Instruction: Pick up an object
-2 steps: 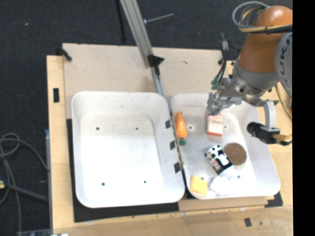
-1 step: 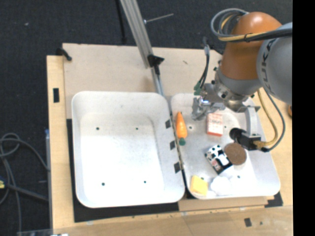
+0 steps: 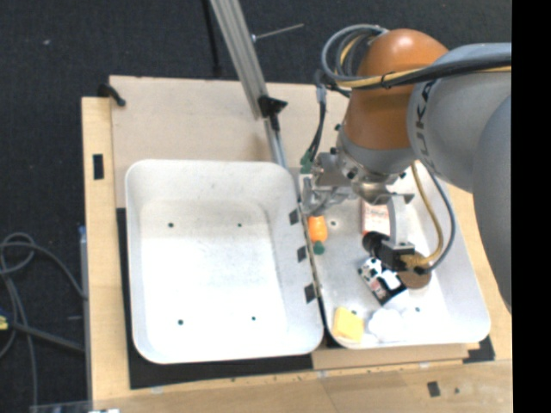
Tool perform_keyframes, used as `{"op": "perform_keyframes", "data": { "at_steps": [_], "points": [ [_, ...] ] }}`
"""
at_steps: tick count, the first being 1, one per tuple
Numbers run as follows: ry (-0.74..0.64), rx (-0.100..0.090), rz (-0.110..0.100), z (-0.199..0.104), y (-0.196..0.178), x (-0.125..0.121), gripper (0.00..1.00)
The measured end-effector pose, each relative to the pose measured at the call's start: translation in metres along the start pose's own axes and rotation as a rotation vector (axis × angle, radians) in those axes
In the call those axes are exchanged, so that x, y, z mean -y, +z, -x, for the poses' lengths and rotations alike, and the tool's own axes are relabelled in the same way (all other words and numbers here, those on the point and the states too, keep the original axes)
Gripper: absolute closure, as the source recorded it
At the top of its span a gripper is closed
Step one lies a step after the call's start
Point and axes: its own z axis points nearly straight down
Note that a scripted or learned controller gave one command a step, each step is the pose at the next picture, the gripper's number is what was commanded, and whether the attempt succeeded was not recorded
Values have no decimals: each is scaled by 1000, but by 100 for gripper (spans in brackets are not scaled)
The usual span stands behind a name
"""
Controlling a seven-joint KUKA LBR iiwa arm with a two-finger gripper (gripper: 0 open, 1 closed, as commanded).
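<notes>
step: approach, gripper [image 3: 315, 201] just above orange object [image 3: 317, 228] at right bin's [image 3: 449, 306] left wall | opening: cannot tell, no hold seen | next: likely descend, close, lift clear of wall

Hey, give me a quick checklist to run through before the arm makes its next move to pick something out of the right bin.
1. Things to pick in the right bin: ok. An orange piece, a yellow block and a white piece lie in it.
2. Gripper near a target: ok. It sits just above the orange piece.
3. Room around the orange piece: not ok. It lies close against the wall next to the left bin.
4. Yellow block apart from the white piece: cannot tell. They lie close together at the near edge.
5. Gripper free of any load: cannot tell.
</notes>
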Motion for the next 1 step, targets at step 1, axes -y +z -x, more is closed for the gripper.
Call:
{"op": "perform_keyframes", "data": {
  "at_steps": [1],
  "points": [
    [1,0,-3,-44,10,3,100]
  ]
}}
